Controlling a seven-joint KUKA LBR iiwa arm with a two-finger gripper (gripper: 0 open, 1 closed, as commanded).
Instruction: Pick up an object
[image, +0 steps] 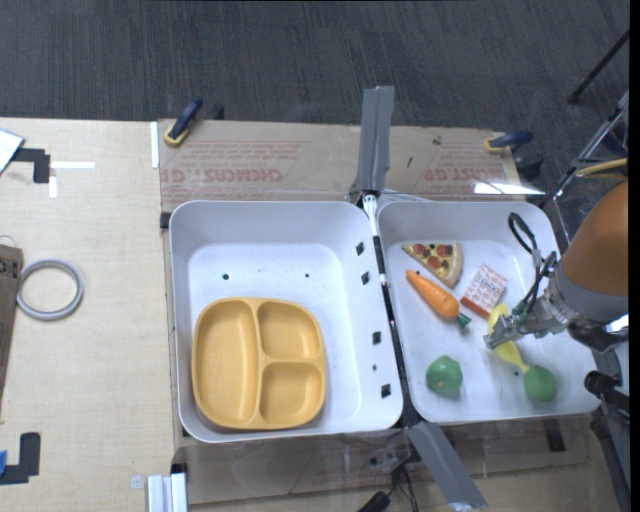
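- Green ball (540, 384) lies just beside the fingers.
- Gripper (505, 335) hangs low over a yellow toy (507, 349).
- Finger spread: cannot tell.

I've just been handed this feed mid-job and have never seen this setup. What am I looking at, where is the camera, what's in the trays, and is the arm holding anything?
One fixed camera looks down at a slant on a bench. Two shallow white bins sit side by side: the left bin and the right bin.

The grey and orange shape at the right edge is the robot arm. Its gripper reaches down into the right bin, right over a yellow object.

The left bin holds a yellow divided plate. The right bin holds a toy pizza slice, a carrot, a small red and white packet and two green round items.

I can't tell whether the arm is holding anything.
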